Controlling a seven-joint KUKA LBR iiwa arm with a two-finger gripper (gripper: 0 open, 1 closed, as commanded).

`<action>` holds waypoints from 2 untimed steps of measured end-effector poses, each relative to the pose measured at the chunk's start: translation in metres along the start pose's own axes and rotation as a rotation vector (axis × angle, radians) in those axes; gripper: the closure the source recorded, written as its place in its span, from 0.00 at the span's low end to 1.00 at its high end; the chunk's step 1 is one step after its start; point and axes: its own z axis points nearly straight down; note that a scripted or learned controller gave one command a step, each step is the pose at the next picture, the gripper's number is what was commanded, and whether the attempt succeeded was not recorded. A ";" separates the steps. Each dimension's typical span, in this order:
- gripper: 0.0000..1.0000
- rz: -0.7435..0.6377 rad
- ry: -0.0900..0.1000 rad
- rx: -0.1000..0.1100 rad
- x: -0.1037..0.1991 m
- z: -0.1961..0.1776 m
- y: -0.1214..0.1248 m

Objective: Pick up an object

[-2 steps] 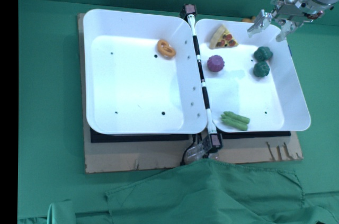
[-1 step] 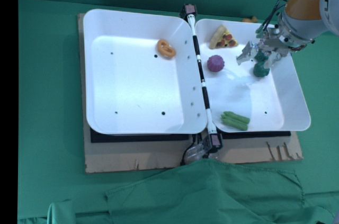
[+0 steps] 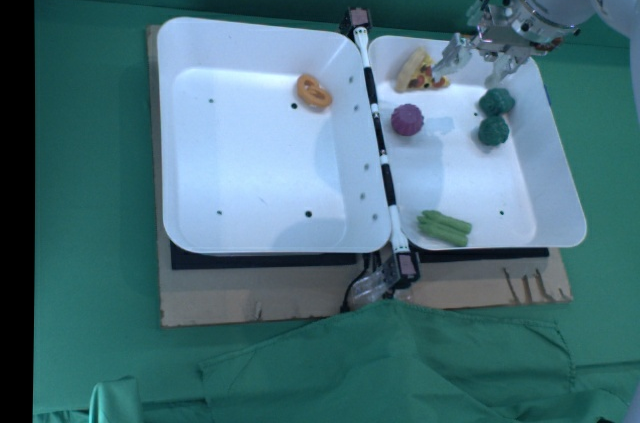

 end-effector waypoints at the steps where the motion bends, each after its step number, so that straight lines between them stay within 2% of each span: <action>1: 0.00 0.007 0.000 0.010 -0.020 0.099 -0.013; 2: 0.00 0.002 -0.002 -0.006 -0.011 -0.005 0.002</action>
